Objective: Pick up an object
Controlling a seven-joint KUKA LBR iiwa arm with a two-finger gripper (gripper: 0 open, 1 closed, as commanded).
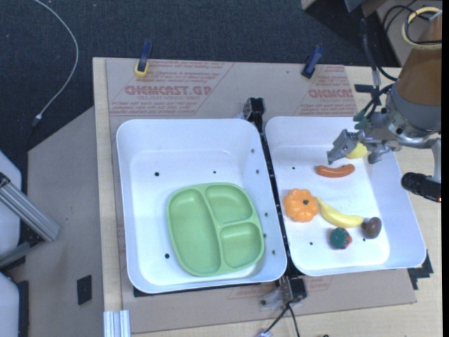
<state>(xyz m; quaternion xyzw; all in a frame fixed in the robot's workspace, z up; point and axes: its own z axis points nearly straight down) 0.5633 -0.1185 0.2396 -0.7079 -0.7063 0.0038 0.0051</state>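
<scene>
My gripper (358, 149) hangs over the back of the right bin (400, 251), and a small yellow object (356, 151) sits between its two fingers (342, 146). The fingers are closed against that yellow piece. Just below it a red sausage (334, 170) lies on the bin floor. Nearer the front lie an orange pumpkin (300, 205), a yellow banana (340, 217), a small brown item (372, 227) and a teal ball (340, 239).
The left bin (133, 188) holds a green divided plate (214, 227). A black clamp (254, 108) sits where the bins meet at the back. Blue clips (312, 60) pin the cardboard base. The grey arm (421, 83) enters from the upper right.
</scene>
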